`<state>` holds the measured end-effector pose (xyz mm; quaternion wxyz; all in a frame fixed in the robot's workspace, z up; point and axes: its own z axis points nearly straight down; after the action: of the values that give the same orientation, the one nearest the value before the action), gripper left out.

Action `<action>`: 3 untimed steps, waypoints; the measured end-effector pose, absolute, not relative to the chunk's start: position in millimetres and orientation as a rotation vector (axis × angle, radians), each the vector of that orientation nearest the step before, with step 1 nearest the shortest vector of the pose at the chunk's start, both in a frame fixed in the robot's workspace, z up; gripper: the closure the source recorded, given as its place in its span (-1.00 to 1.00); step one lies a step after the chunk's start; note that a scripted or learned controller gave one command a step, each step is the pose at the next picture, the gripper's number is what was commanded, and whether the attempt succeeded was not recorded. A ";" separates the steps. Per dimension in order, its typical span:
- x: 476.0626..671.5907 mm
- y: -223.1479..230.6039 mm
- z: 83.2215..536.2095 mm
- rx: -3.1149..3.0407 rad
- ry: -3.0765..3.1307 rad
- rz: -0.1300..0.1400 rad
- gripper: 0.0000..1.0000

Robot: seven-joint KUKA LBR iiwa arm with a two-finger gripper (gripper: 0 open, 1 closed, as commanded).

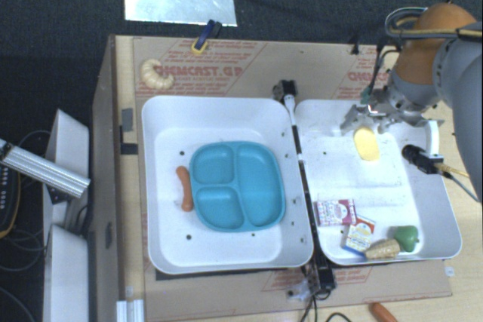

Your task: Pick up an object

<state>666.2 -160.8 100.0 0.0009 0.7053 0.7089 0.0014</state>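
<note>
The arm is over the right bin [445, 234], and the claw [367, 124] sits right above a yellow lump [367, 145] near the top of that bin. This looks like the grab step. To do it well, the claw should go straight down with one finger on each side of the lump, squeeze softly, then lift slowly — the lump looks smooth and round, so it could slip out.

The metal fingers look spread apart, and the lump's top sits just under them. I can't tell if they touch it. It does not look gripped yet.

Other things lie well apart — a packet [335, 212], a green thing [406, 237], and in the left bin a blue tray [236, 185] beside a sausage [185, 188].
</note>
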 end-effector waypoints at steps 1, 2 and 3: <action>669.0 -171.0 84.5 2.217 2.222 0.001 -1.00; 670.2 -171.0 96.0 2.212 2.222 0.004 1.00; 602.6 -207.9 124.4 2.218 2.219 0.000 1.00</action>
<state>602.6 -207.9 124.4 0.0018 0.7070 0.7072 0.0000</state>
